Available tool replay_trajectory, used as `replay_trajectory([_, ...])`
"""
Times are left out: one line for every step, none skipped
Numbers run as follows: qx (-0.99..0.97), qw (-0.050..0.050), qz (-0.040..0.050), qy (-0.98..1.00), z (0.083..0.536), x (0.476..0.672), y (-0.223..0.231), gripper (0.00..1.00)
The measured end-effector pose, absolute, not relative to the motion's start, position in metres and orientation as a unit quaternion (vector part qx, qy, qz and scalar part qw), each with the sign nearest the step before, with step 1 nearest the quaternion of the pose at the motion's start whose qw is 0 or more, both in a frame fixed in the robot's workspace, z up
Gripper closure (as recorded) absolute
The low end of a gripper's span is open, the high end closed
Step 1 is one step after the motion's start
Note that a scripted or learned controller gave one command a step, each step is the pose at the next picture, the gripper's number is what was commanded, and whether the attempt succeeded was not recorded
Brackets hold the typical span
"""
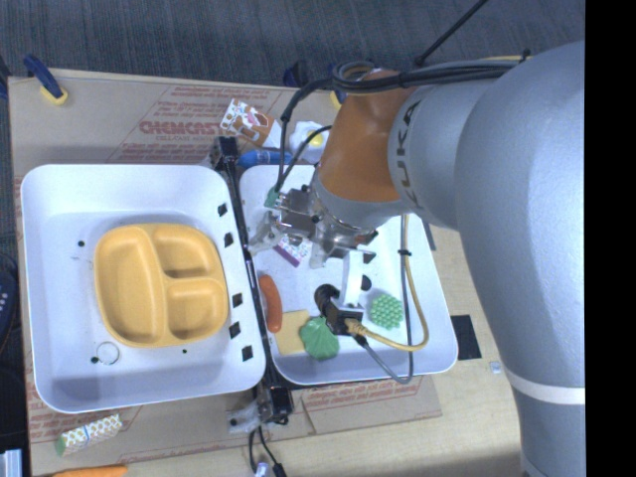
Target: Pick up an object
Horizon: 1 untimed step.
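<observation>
Two shallow white bins side by side on a sheet of brown cardboard (179, 117) with red print. Far left, up at the top corner, a blue and yellow clamp (45, 79). Down at the bottom left, off the bins, a small packet (89, 433) with green on it.

Inside the left bin (40, 266), a big yellow tray (159, 284) with three parts, lying flat in the middle. Just below its left corner, a small clear ring (106, 353).

Up on the cardboard, above the gap between the bins, a little white box (243, 119) with orange on it.

Inside the right bin (437, 306), many small things to pick from. Close to its left wall, an orange carrot toy (270, 304). Beside that, a flat yellow card (290, 334), with a crumpled green thing (318, 338) partly on top. Higher up, a small purple thing (288, 254), right under the gripper (298, 232). More to the right, a green bumpy ball (386, 311).

Over the top half of the right bin, low, the gripper, all shiny metal. Open or closed: cannot tell. Nothing seen held in it. Behind it, the orange band (363, 152) and the fat grey arm (517, 187), reaching in from the right. Hanging from the arm, a yellow cable (412, 341) looping down into the bin.
</observation>
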State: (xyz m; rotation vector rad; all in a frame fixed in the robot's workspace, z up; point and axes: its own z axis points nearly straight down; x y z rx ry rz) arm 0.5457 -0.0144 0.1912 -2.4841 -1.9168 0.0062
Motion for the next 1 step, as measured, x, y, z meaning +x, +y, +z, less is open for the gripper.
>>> replay_trajectory([-0.756, 0.001, 0.0013, -0.655, 0.1915, 0.6322, -0.0557, 0.00])
